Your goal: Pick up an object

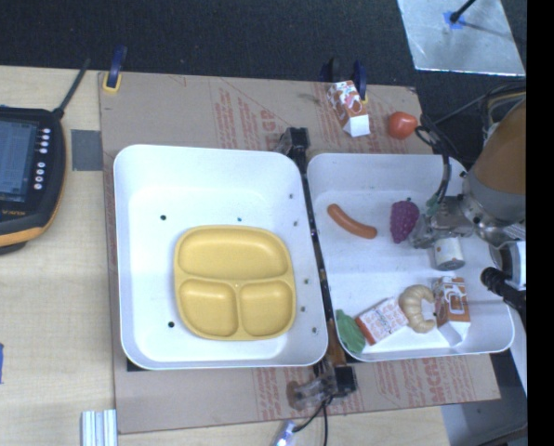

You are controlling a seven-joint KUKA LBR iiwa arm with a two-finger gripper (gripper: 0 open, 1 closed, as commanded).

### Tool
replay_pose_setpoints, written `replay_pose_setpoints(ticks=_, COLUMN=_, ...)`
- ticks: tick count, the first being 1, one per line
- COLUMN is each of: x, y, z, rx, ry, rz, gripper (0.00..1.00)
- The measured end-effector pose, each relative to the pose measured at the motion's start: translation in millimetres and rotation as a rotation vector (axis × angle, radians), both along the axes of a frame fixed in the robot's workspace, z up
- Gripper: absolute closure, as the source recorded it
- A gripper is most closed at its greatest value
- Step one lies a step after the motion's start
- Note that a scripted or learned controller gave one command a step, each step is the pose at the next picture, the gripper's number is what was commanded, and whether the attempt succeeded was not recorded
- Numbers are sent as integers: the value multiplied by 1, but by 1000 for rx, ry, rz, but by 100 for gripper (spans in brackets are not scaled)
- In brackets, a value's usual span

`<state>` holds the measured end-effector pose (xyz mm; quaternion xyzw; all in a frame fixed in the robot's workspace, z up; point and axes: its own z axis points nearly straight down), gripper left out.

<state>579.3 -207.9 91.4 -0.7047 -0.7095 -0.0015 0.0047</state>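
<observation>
- I take the right bin point(351, 170) as my landmark; the gripper point(439, 235) hangs inside it, near its right wall, with the grey arm point(500, 179) and its orange band reaching in over that wall.
- I cannot tell from this slant whether the gripper is released or clenched, and I see nothing clearly caught in it.
- The purple grapes point(404, 219) lie in the upper middle of that bin, just beside the gripper on its left; whether they touch it I cannot tell.
- The sausage point(351, 221) lies left of the grapes, toward the bin's left wall, tilted.
- Along the bin's lower edge sit a green item point(349, 332) in the lower left corner, then a red and white carton point(383, 321), a croissant point(418, 307) touching it, and another small box point(454, 301) at the right.
- Above the bin, on the cardboard, stand a small carton point(349, 107) and a tomato point(402, 124), well apart from the gripper.
- Left of my landmark, the left bin point(147, 184) holds a yellow divided plate point(233, 281).
- Far left of both bins lies a pendant point(17, 177) with a screen.
</observation>
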Motion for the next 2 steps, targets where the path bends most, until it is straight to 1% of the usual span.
replay_pose_setpoints(ticks=1, x=48, y=-4, z=59, rx=-10, ry=-6, rz=-2, gripper=100)
replay_pose_setpoints(ticks=2, x=47, y=-4, z=57, rx=-9, ry=-2, rz=-2, gripper=0)
